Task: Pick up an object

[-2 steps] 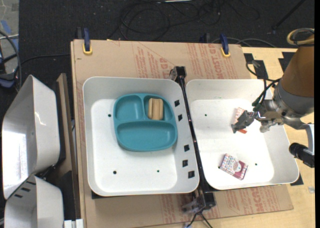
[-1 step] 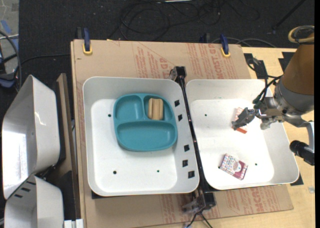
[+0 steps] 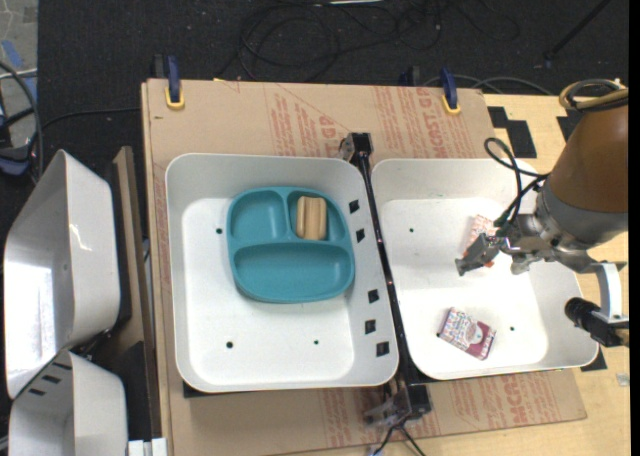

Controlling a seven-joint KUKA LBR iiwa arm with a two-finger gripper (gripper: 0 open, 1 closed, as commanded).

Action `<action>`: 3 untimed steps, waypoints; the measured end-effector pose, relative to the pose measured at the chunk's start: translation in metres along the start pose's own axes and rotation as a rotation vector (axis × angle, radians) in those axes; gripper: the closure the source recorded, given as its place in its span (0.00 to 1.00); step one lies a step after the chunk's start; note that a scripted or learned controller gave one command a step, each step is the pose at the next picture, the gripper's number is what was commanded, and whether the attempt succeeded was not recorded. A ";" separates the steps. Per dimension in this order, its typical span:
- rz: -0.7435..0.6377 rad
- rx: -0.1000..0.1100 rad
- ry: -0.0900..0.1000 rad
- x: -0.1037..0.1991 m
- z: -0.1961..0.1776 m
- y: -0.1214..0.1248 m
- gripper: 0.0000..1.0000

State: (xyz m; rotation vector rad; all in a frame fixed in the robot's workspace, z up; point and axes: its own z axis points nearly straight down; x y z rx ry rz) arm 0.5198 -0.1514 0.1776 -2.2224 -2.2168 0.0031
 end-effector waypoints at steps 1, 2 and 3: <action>-0.001 0.000 0.000 0.007 0.045 0.001 0.00; 0.000 0.002 0.001 0.008 0.088 0.000 0.00; 0.002 -0.003 0.000 0.008 0.076 0.002 1.00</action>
